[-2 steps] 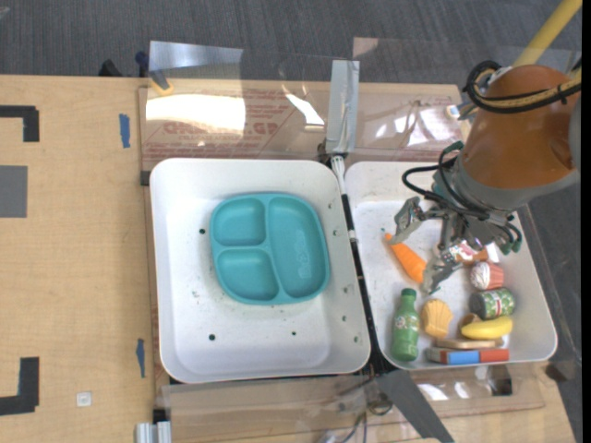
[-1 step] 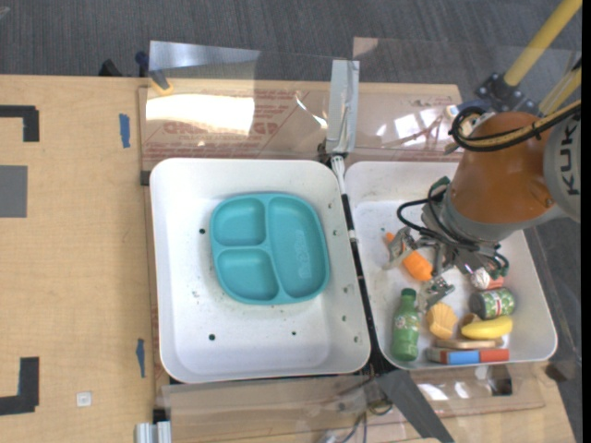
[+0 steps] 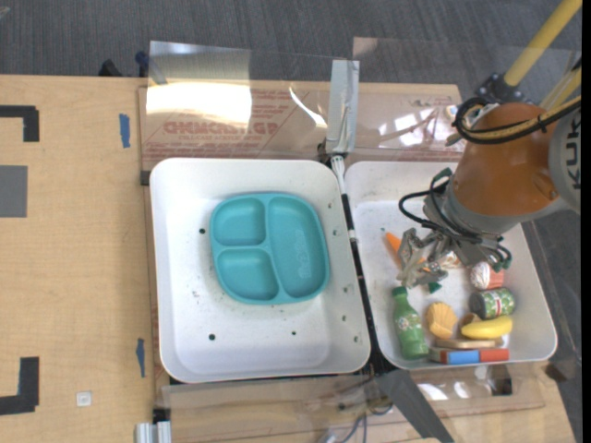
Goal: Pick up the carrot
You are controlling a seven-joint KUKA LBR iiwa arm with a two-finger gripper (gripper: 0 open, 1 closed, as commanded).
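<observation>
The carrot (image 3: 394, 242) is a small orange piece lying on the floor of the right bin (image 3: 369, 192), near its left side. My gripper (image 3: 417, 264) hangs low over that bin, just right of and slightly below the carrot, very close to it. The grey metal of the gripper and the cables partly cover the carrot's right end. I see nothing held by the gripper.
Below the gripper lie a green bottle (image 3: 406, 321), a yellow corn piece (image 3: 441, 319), a banana (image 3: 487, 329), a green can (image 3: 492, 303), a red-and-white item (image 3: 481, 276) and a red-blue bar (image 3: 471, 355). A teal divided plate (image 3: 270, 247) sits in the left bin (image 3: 175, 275).
</observation>
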